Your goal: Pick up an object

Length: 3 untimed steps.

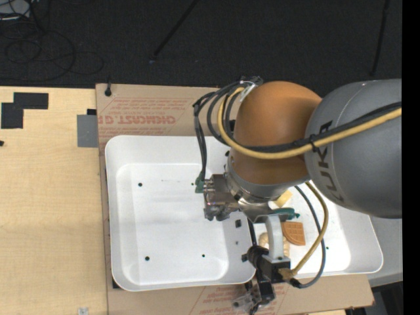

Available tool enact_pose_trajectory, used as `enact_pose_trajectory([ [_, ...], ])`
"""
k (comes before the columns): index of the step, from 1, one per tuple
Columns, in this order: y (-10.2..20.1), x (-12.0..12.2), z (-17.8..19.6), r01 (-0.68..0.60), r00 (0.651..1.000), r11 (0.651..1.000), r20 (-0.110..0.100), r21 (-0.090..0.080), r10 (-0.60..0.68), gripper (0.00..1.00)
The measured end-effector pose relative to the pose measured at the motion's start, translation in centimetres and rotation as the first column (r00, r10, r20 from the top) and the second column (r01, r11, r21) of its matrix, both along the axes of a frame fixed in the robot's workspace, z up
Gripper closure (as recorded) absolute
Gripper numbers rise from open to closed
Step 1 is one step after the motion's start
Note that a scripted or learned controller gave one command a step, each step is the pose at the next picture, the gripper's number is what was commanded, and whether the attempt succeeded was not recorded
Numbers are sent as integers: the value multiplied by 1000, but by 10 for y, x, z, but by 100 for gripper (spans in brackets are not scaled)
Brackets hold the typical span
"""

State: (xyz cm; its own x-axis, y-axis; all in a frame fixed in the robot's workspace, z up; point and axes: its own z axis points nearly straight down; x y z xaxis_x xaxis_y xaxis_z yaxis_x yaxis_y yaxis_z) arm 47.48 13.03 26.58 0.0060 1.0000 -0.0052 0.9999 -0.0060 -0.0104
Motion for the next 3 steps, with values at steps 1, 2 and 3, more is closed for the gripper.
enact_pose_trajectory([
  [1,25,6,123,-9,1000,1000,20,9,9,100],
  [2,-72,1,197,3,1000,1000,17,4,-3,100],
  [3,-17,1,276,-12,1000,1000,16,7,12,100],
])
